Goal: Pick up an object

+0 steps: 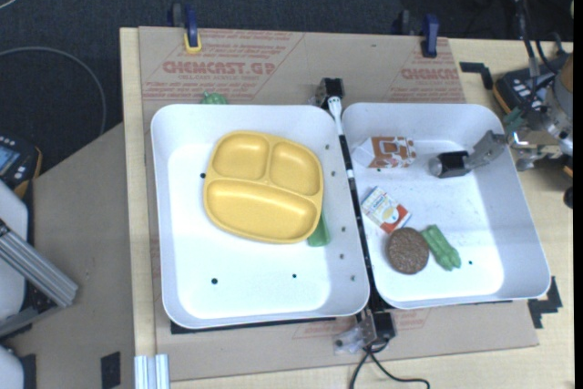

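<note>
The end effector (516, 143) hangs at the right rim of the right bin (510, 223), toward its far side, and whether it is open or closed cannot be told; nothing is seen in its hold. The things to pick lie in this bin, all to the end effector's left. A brown-and-white packet (393, 150) sits nearest it, by the far wall. A small red, white and orange packet (384, 209) lies near the bin's left wall. Closer to the camera, a brown round disc (408, 250) lies just beside a green piece (442, 248). The print on both packets is too small to read. The cardboard sheet (273, 59) on the surface bears red lettering that reads "CHEMCAST".
</note>
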`<move>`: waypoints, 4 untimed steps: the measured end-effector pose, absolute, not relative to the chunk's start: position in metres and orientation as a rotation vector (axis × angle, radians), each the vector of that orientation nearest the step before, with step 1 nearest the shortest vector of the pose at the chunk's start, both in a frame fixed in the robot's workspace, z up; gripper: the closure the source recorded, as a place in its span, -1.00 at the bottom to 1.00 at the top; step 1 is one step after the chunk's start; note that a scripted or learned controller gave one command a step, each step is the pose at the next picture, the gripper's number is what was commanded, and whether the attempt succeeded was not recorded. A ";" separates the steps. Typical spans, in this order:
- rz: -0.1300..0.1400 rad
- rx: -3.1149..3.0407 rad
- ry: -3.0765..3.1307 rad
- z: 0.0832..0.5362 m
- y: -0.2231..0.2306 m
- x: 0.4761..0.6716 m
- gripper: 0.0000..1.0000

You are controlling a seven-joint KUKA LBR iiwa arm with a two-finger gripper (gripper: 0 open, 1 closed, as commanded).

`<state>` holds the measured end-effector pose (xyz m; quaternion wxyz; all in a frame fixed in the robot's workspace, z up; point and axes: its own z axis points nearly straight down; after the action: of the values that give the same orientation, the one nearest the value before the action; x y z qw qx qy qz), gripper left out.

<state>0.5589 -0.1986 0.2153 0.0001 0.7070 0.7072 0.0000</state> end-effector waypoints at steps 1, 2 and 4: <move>-0.004 2.223 2.234 0.105 -0.137 0.558 -1.00; 0.002 2.217 2.216 0.084 -0.187 0.606 -1.00; -0.007 2.230 2.226 0.084 -0.096 0.508 -1.00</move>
<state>0.5079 -0.0957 0.0841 -0.0046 0.7078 0.7064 -0.0022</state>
